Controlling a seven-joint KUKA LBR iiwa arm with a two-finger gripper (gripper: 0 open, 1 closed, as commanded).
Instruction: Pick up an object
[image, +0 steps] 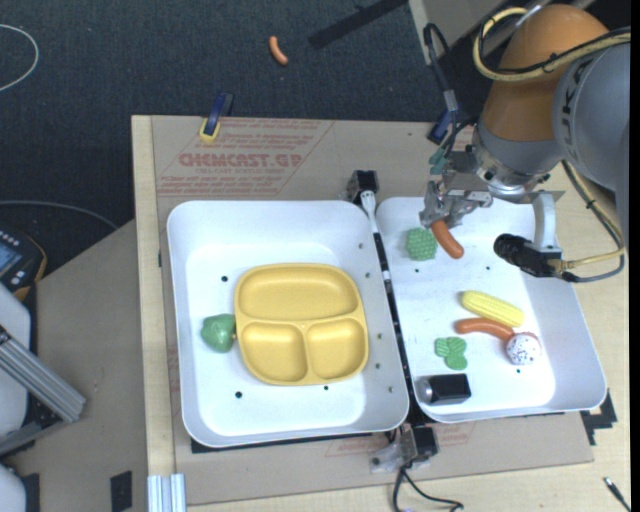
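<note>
A yellow plate (300, 322) and green lump (218, 332) sit in one white bin (190, 250), while yellow corn (491, 306), orange sausages (484, 327) and a speckled white ball (523, 348) colour the other.

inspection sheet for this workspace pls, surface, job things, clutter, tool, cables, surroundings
surface: board bench bearing a left bin and a right bin, side by side.
job's things: right bin holds a green toy, an orange sausage, a corn cob, a second sausage, a small green piece, a speckled white ball and a black block.
clutter: left bin holds a yellow divided plate with a green lump beside it.
tool: tool low over the right bin's far end, just above the green toy and orange sausage; grip unclear.
cables: yellow cable looped at the arm.
surroundings: dark floor; small orange piece lying on it.
</note>
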